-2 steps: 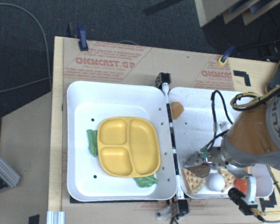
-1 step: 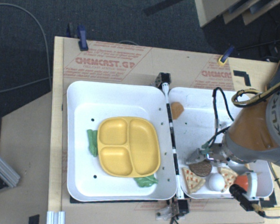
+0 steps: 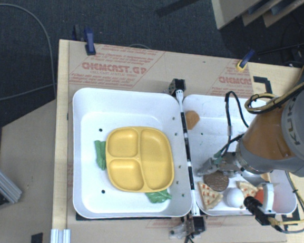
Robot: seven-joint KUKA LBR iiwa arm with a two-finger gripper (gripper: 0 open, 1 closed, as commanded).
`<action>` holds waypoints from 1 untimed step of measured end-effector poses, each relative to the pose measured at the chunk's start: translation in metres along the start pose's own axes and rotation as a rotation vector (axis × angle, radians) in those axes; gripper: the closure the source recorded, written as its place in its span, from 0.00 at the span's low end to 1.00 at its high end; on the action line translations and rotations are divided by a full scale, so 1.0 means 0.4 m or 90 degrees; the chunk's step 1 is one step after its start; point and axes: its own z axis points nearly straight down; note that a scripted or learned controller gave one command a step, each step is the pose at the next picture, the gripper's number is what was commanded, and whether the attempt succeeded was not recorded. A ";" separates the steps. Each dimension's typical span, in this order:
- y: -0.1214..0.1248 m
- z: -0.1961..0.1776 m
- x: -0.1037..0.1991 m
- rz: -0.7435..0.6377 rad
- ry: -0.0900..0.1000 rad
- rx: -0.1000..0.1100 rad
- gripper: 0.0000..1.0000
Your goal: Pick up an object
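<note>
Low in the right bin (image 3: 206,110), the metal gripper (image 3: 214,169) hovers over a round brown cookie (image 3: 216,180); its grip state is unreadable. Beside it lie a triangular waffle-textured wedge (image 3: 209,195) and a smooth white egg (image 3: 234,197).

My own arm (image 3: 277,140) hides much of the right bin (image 3: 211,110); my fingertips sit blurred above the brown disc (image 3: 216,180).

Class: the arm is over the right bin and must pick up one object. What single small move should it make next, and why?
Probably a short straight descent. The gripper hangs over the right bin, just above the round brown piece, with the pizza-like wedge and white ball crowded beside it. Nothing shows as held, so lowering onto the brown piece looks the likeliest way to a grasp.
</note>
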 end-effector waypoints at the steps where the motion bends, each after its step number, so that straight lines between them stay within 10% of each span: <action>1: 0.150 -0.002 -0.215 0.001 -0.001 0.000 0.00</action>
